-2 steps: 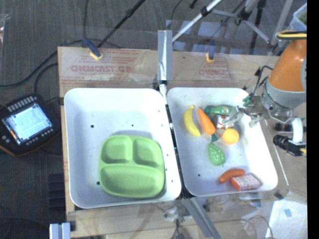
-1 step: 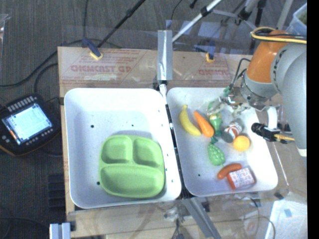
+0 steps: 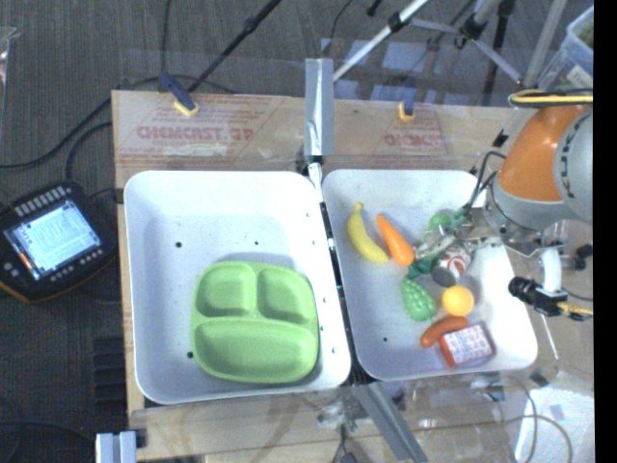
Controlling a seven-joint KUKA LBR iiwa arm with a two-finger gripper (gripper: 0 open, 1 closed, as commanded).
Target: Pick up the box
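Camera view, looking down at a slant. Two shallow white bins side by side on the bench: left bin [image 3: 154,258] holding a green plastic divided tray [image 3: 256,324], lying flat toward the near side. Right bin [image 3: 371,345] crowded with toy food: a yellow plastic banana [image 3: 364,235] near the far left, an orange plastic carrot [image 3: 393,240] just beside it on the right, a bumpy dark-green toy vegetable [image 3: 417,299] nearer the middle, a small round orange ball-like fruit [image 3: 458,301] to its right, and an orange-red sausage-shaped piece [image 3: 441,331] just below that.

Task item: a small red-and-white printed cardboard box [image 3: 467,344], lying flat in the near right corner of the right bin, touching or almost touching the sausage-shaped piece, well apart from the banana.

Reaching in from the right, the grey arm with its orange band [image 3: 540,162]; two-finger gripper [image 3: 445,249] low over the cluster in the bin's middle, above the round fruit and beside the carrot. Claw lost among green and red-white items there; cannot tell whether spread or pressed together. Box clear of it, nearer the front edge.

Left of the bench, a black handheld control pendant with a lit screen [image 3: 50,239] on the floor.
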